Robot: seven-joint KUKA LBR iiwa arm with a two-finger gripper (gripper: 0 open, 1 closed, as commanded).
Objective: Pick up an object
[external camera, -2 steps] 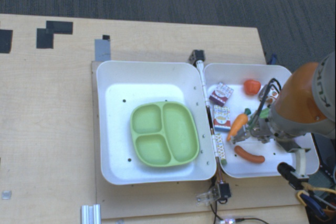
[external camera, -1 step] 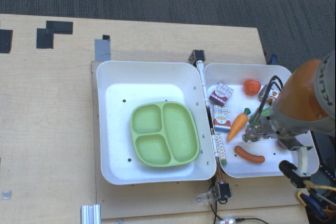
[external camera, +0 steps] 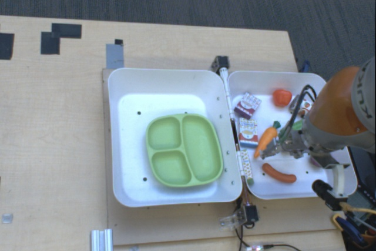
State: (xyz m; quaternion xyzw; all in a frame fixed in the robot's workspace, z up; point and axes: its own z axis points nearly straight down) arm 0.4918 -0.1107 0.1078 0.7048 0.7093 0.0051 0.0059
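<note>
Sausage-shaped toy [external camera: 279,173] lies low in the right bin [external camera: 267,80], with the gripper [external camera: 275,149] poised between it and a toy carrot [external camera: 266,140]. Whether the gripper stands wide or narrow cannot be made out at this angle. The carrot, probably light, stiff, slick plastic, looks best taken across its thick middle. A green divided plate [external camera: 184,150] sits in the left bin [external camera: 170,76].

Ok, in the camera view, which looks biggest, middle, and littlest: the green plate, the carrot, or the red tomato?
Largest to smallest, as they look from the camera view:
1. green plate, by far the biggest, filling much of the left bin
2. carrot, long and thin
3. red tomato, the littlest, though not much smaller than the carrot
</note>
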